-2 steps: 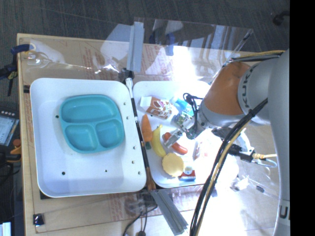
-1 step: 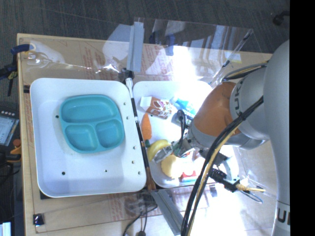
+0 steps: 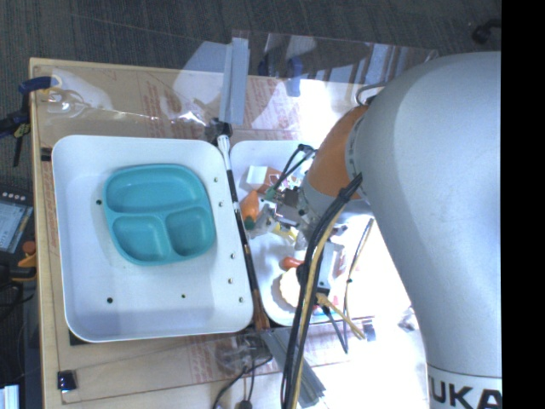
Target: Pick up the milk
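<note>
The arm (image 3: 443, 211) is reaching in from three o'clock and is covering most of the right bin (image 3: 255, 156), with the pincer (image 3: 277, 211) hanging low over that bin's left part. Whether the pincer is open or closed cannot be told; cables (image 3: 311, 262) and the wrist are masking it.

The milk is hard to single out. A small white box (image 3: 257, 175) is lying near the bin's eleven o'clock corner, just beside an orange piece (image 3: 249, 204), and it is probably the milk, though that is a judgement only. A round pale thing (image 3: 285, 290) with a red bit (image 3: 292, 262) is sitting toward six o'clock in the same bin.

The risks are coming from the crowding. The small things are lying close together, so the pincer may be closing on the orange piece instead, or pinching two things at once. The box is sitting near the bin's wall, so a finger may be striking the rim or pushing the box into the corner. A box lying flat may also be slipping out sideways.

The left bin (image 3: 77, 254) is holding a teal tray (image 3: 159, 211) with three compartments, well apart from the work on the tabletop (image 3: 128, 92).
</note>
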